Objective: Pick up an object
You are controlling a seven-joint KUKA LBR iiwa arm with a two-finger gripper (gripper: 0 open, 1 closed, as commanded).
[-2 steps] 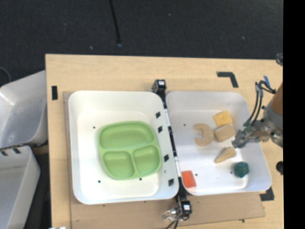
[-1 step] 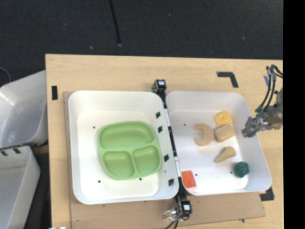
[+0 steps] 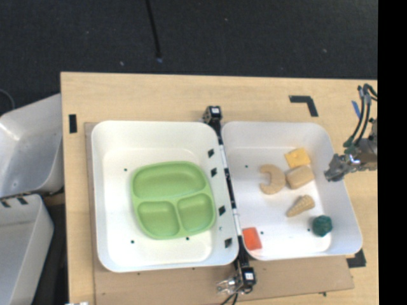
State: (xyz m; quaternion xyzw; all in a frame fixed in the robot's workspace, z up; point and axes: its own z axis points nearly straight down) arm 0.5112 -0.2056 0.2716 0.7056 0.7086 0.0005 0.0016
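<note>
Nothing has been picked up yet, judging by how things lie: every object rests loose on the floor of the right bin (image 3: 241,146), and the gripper (image 3: 336,170) sits at that bin's right rim with nothing visible between its tips. Whether the claw is apart or together I cannot tell; it is small and half cut off at the edge of the view. So the whole of the task is left: choosing a piece, coming down over it, closing and lifting.

Taking places from the claw, the nearest piece is the tan block (image 3: 299,177), just to its left and slightly nearer the camera. Touching that block on its upper side is the yellow block (image 3: 297,157), also left of the claw and a little farther back. Left again lies the curved wooden piece (image 3: 273,180), an open C shape lying flat. Below and left of the claw is the tan wedge (image 3: 300,206), and almost straight below it, near the bin's right wall, the dark green ball (image 3: 322,225). The orange block (image 3: 252,239) lies farthest off, at the bin's front left corner.

The left bin (image 3: 108,164), well away from the claw, holds a green divided tray (image 3: 172,199)
</note>
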